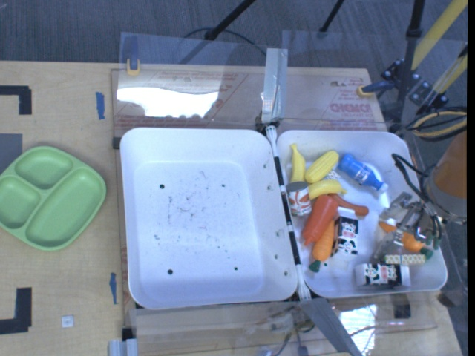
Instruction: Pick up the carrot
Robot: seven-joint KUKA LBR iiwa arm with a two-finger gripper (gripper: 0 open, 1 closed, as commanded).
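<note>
The carrot (pixel 320 221) lies slantwise in the right bin (pixel 438 273), touching a banana (pixel 325 190) above it and a black-and-white carton (pixel 346 234) beside it. The gripper (pixel 407 232) hangs low over that bin's right side, well apart from the carrot; its opening cannot be told. A green divided plate (pixel 49 196) rests left of the left bin (pixel 137 154).

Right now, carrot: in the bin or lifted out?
In the bin. The carrot lies flat in the right bin among other toys, apart from the gripper.
</note>
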